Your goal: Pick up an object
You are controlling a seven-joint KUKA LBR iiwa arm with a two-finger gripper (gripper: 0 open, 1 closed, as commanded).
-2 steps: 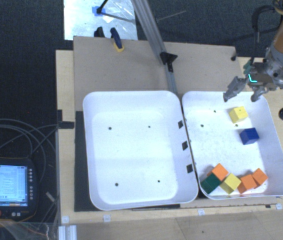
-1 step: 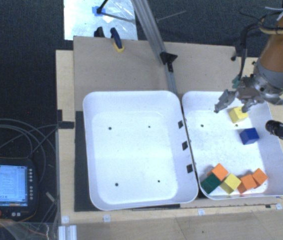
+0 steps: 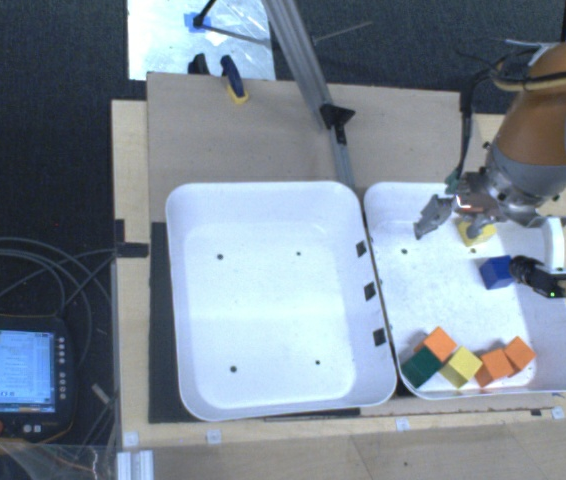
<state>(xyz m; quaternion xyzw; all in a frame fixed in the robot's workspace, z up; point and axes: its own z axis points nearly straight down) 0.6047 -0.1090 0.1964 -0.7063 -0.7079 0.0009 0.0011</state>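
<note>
With the jaws (image 3: 453,213) seen spread above the right bin (image 3: 563,368), they should be centred over the yellow block (image 3: 478,232) before being closed.

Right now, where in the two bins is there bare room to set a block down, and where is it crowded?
The left bin floor is bare wall to wall. In the right bin, the floor is bare along the left wall and in the middle, between the gripper and the front block cluster. It is crowded at the front and near the gripper, by the yellow block and blue block.
</note>
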